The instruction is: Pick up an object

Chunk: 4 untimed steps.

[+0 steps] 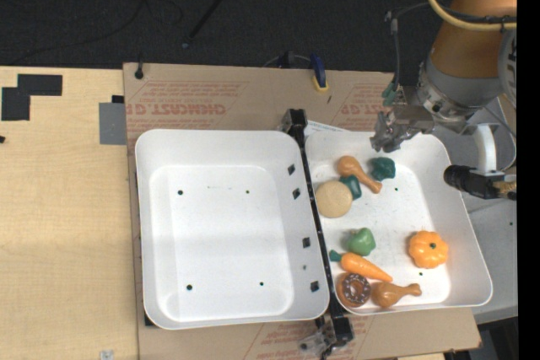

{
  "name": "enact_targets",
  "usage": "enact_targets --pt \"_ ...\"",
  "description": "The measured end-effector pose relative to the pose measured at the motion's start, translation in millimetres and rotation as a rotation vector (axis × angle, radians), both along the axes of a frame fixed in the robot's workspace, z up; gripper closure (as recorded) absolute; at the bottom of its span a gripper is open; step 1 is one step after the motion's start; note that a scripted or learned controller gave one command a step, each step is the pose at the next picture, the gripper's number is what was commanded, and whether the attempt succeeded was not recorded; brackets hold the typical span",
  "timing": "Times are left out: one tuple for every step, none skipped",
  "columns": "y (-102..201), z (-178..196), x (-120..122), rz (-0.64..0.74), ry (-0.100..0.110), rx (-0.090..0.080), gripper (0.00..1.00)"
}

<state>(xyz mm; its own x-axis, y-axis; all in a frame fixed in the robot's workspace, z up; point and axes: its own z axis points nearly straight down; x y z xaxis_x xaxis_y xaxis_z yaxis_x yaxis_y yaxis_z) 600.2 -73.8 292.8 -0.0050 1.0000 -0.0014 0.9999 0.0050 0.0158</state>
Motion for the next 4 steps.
enact_targets --pt "104.4 57.4 35.5 0.006 0.009 0.004 1.00" --pt "42.2 24.6 43.6 -0.009 0.020 0.000 1.00" --pt "14.3 22.4 43.3 -0.007 0.020 0.000 1.00" --pt "76.7 -67.9 28.3 -0.001 0.026 0.003 1.00"
